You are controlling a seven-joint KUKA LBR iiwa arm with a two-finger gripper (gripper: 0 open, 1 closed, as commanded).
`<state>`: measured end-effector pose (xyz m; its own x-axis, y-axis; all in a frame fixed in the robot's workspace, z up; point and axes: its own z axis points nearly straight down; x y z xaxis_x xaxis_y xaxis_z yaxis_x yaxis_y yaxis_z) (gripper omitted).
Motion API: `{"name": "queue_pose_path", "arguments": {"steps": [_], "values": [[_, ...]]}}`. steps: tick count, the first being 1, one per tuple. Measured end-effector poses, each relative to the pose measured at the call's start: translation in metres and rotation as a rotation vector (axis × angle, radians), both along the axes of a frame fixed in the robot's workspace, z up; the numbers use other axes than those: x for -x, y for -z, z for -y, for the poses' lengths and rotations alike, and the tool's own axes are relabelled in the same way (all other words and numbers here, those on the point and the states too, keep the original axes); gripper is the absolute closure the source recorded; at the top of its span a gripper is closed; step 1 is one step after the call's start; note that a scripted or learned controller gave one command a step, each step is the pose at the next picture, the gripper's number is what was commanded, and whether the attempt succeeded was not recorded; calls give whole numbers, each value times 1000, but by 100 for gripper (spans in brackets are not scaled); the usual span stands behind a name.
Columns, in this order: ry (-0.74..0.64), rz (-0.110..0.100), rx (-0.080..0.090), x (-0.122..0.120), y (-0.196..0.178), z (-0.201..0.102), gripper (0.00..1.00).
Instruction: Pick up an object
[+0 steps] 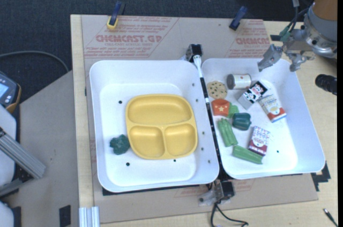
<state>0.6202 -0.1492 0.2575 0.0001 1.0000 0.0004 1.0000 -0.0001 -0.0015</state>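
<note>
We see the gripper [282, 57] hanging over the far edge of the right bin [305, 129], its two fingers spread wide with nothing between them.

The task names no single thing, so we judge the small white can [239, 81] lying on its side nearest the gripper a fair candidate. It looks light and stiff, but round and smooth, so it may roll or slip; we would close across its short curved body, not along its length. Just beside it lies the black-and-white cow-print carton [253, 93], touching or nearly touching a white carton with an orange end [271, 106]. Both look light and boxy, with flat sides that should give firm hold.

Crowding is the trouble. A speckled cookie [216, 89] sits just left of the can, with a red-orange toy piece [221, 107] below it. A dark green pepper [241, 121], a green pod [227, 132], a green cucumber piece [247, 154] and a red-and-white carton [259, 141] lie close together toward the near side. Fingers coming down among them could nudge a neighbour.

The left bin [102, 113] holds a yellow divided plate [161, 126] and a green broccoli toy [119, 144], well apart from the gripper.
</note>
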Motion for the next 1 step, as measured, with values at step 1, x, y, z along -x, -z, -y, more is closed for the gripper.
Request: {"name": "queue_pose_path", "arguments": {"steps": [1], "values": [[1, -5, -1, -2, 49, 9, 0]]}}
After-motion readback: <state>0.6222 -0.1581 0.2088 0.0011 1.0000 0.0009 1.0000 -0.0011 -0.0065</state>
